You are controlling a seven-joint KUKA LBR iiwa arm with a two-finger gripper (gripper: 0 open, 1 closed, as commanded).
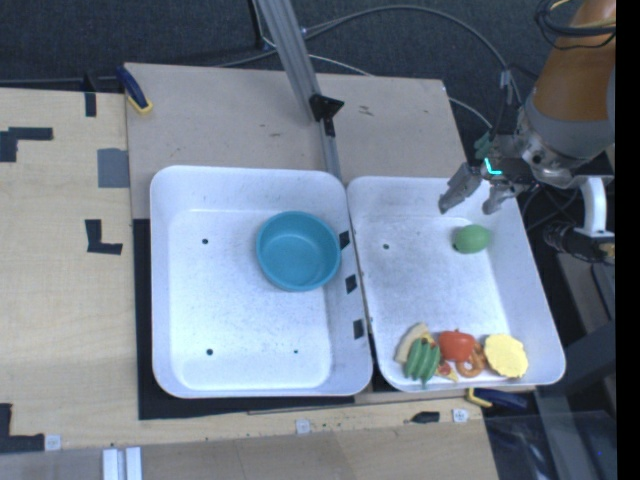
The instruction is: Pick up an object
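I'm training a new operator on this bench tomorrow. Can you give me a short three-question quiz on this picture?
1. True or false: the blue bowl sits in the same bin as the green ball.
2. Which lies nearest the hand? A) the yellow toy B) the green ball C) the blue bowl
3. Fill in: the cluster of small toys lies along the ___ edge of the right bin.

Key:
1. False. The bowl is in the left bin, the ball in the right one.
2. B. The hand is above the bin, just beyond the ball, with nothing between its open fingers.
3. Near (bottom in view).
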